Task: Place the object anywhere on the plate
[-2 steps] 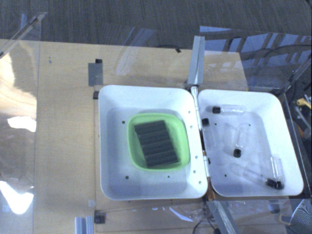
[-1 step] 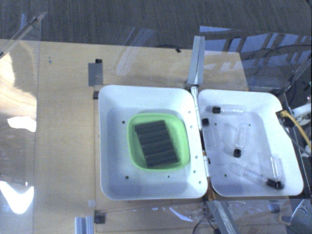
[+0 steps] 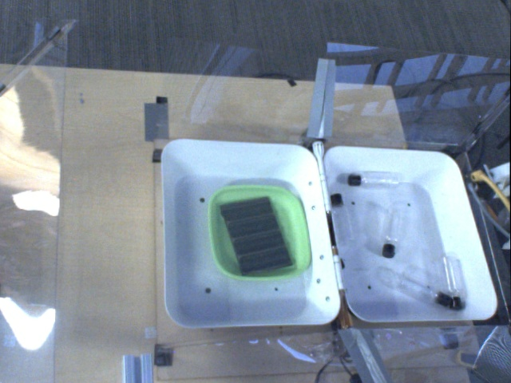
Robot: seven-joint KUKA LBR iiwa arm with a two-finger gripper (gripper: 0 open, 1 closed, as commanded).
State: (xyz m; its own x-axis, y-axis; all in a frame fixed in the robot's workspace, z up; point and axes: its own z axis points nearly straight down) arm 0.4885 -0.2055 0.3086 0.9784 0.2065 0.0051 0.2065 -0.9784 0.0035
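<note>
White shallow left bin (image 3: 171,294) holding a lime-green square plastic plate (image 3: 300,231), with a dark grey ribbed rectangular block (image 3: 255,235) lying on it.

Judging by how things lie, the block is the task's object and already rests flat inside the plate, slightly askew, clear of the raised green lip on all sides. Whether the pincer is released or clenched cannot be told. If any part of the step remains, it is probably a clean retreat: lift straight up, so nothing drags the block toward the lip. The white shallow right bin (image 3: 473,214) holds clear plastic vials with black caps (image 3: 452,280), well apart from the plate; leave them undisturbed.
</note>
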